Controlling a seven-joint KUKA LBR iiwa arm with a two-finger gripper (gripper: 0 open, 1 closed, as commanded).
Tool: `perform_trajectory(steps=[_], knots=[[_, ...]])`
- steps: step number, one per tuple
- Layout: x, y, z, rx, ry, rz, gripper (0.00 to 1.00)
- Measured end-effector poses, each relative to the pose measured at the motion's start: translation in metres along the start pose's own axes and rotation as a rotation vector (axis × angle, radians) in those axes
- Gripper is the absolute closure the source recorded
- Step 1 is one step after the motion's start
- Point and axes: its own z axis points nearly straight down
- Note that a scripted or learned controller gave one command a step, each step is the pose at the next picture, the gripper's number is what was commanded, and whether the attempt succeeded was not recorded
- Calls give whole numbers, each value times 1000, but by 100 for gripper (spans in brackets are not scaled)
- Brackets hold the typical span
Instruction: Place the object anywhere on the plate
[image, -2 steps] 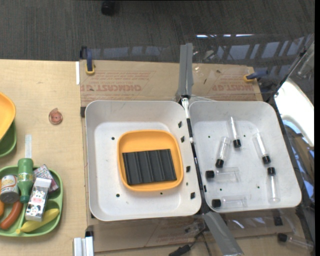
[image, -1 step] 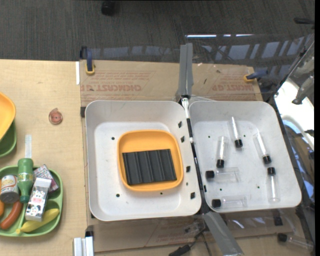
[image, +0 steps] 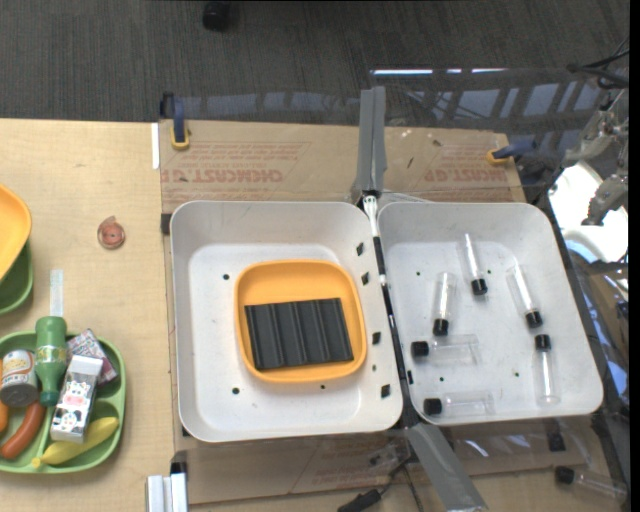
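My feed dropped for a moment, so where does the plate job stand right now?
Possibly done: a dark ribbed block already lies flat on the yellow plate in the left bin. Nothing looks in hand at this moment. Left, if more are meant to go: several clear tubes with black caps, such as one, lie scattered in the right bin.

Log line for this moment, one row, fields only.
plate: orange, in left bin | on plate: dark ribbed slab | right bin: clear tubes, black caps | placement: not yet done
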Motion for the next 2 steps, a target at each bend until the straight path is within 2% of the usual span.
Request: perform_trajectory(steps=[1, 2], knots=[[-13, 1, 88, -1, -1, -352, 0], [-29, 2, 71, 1, -5, -912, 0]])
